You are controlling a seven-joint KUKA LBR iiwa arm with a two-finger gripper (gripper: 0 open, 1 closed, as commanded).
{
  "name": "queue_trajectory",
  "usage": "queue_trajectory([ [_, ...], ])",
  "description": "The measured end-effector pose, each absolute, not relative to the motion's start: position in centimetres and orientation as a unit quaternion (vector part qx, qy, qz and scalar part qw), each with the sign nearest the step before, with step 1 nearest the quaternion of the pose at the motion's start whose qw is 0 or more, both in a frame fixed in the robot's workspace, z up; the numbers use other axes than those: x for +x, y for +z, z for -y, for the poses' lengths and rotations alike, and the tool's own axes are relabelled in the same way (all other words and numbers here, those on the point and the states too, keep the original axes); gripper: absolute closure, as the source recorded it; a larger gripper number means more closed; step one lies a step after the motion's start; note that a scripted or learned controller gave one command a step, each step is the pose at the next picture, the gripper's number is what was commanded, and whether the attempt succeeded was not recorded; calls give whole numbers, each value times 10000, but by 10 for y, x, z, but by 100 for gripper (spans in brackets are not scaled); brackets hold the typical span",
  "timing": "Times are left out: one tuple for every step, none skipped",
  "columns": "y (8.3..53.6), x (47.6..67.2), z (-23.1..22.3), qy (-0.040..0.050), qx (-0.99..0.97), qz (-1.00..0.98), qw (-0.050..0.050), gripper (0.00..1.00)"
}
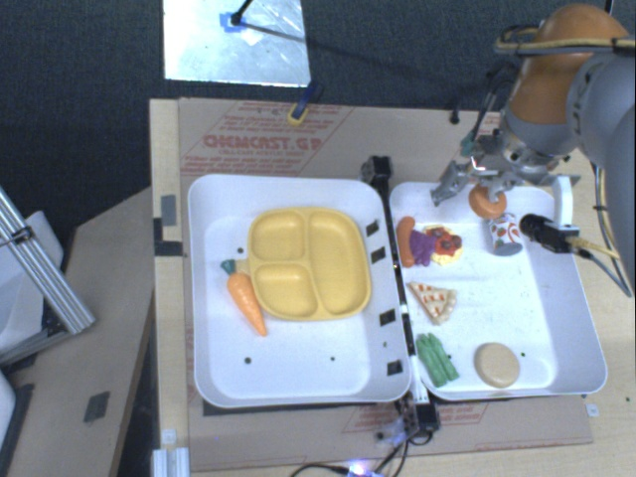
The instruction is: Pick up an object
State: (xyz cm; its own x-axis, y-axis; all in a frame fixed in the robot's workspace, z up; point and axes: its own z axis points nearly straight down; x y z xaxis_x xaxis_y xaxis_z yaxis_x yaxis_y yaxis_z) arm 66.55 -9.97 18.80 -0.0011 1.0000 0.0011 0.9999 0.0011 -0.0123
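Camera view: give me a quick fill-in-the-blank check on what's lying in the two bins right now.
1. The yellow plate lies in the ____ bin as the camera sees it.
2. The carrot lies beside the plate's ____ edge.
3. The pizza slice lies in the ____ bin.
4. The beige cookie sits near the right bin's ____ edge.

Missing words: left; left; right; front
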Motion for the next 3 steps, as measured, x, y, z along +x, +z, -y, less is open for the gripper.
queue_trajectory([
  [197, 669, 100, -4, -7061, 7081, -5, 0],
  [140, 670, 108, 9, -7068, 7074, 6, 0],
  [89, 667, 110, 73, -7078, 7063, 93, 0],
])
